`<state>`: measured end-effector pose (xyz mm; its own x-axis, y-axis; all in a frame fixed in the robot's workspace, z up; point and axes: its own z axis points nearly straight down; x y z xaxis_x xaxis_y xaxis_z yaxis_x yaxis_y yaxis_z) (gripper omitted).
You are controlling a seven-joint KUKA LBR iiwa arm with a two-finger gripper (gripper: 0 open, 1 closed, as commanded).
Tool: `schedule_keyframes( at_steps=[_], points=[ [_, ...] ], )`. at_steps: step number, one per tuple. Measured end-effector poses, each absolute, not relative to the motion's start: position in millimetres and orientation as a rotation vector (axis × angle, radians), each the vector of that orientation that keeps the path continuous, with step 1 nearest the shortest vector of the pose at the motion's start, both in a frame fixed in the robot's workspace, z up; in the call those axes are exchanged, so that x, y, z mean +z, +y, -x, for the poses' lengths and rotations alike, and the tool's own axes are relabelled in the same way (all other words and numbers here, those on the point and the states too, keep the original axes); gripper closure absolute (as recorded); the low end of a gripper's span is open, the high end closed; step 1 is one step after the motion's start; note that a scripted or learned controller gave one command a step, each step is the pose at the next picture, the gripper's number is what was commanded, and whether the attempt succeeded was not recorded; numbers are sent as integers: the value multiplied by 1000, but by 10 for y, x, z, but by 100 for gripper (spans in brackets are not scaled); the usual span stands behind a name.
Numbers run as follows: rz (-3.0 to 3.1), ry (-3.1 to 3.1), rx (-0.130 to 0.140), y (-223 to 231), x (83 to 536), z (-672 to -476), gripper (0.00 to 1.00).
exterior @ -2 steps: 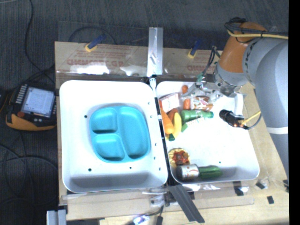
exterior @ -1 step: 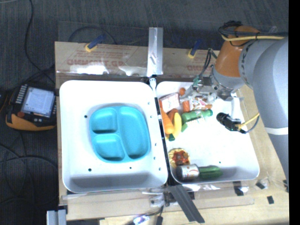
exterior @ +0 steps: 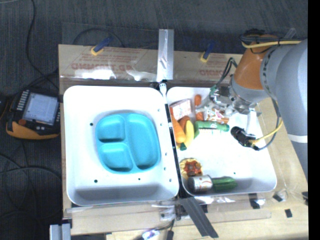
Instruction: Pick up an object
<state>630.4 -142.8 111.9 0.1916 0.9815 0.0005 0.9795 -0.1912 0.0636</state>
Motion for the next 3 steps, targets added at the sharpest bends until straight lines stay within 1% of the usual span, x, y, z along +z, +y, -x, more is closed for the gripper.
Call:
schedule_keyframes(
  at_steps=[1,2,3],
  points=[
    [-2322,2040,59,-1761,1118,-5974,0],
    [-2298,2089,27,-1667,1025,-5652,0],
    [-2210,2205,-1,-1144,917,-5705,0]
  ],
)
